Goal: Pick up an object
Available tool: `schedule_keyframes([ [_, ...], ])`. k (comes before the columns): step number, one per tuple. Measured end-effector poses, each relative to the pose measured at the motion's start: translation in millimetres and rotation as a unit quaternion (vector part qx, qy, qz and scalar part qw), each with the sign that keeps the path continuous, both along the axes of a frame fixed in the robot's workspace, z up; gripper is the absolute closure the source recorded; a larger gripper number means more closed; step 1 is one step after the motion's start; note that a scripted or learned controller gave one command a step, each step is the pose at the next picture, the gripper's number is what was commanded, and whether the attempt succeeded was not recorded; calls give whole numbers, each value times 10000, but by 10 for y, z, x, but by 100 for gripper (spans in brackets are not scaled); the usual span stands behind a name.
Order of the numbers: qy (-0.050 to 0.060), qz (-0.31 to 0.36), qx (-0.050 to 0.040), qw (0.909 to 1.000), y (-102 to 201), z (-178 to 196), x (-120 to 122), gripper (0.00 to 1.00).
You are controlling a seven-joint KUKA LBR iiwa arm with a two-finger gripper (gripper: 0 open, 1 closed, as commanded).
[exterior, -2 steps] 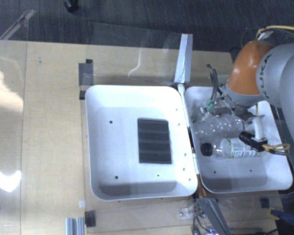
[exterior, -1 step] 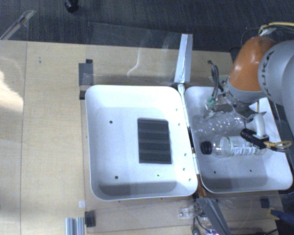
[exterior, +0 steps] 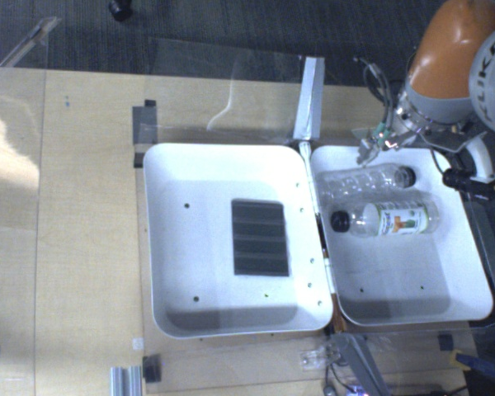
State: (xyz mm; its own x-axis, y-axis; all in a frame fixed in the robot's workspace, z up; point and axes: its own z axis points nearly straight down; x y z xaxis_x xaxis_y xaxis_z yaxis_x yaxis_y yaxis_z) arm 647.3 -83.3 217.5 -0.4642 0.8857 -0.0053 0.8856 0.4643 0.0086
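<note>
While the hand [exterior: 378, 141], grip unclear, hovers, two bottles [exterior: 384, 219] crowd the right bin [exterior: 412, 295].

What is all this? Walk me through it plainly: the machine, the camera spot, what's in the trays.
One camera looks down at a slant on a wooden bench. The grey and orange machine at the right is a robot arm; its claw hangs over the far edge of the right bin. That bin holds two clear plastic bottles lying on their sides: an unlabelled bottle and, nearer the camera, a labelled bottle with a black cap. The left bin holds a dark ribbed slab. The claw holds nothing visible.
</note>
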Motion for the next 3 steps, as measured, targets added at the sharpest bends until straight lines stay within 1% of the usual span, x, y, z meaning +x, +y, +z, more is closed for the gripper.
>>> schedule_keyframes([
  [1, 10, 1699, -8, 9855, 219, -308, 136, 100],
  [2, 6, 367, -1, 9993, -87, -398, 146, 100],
  [3, 2, -968, 5, 9953, -219, 313, 180, 100],
])
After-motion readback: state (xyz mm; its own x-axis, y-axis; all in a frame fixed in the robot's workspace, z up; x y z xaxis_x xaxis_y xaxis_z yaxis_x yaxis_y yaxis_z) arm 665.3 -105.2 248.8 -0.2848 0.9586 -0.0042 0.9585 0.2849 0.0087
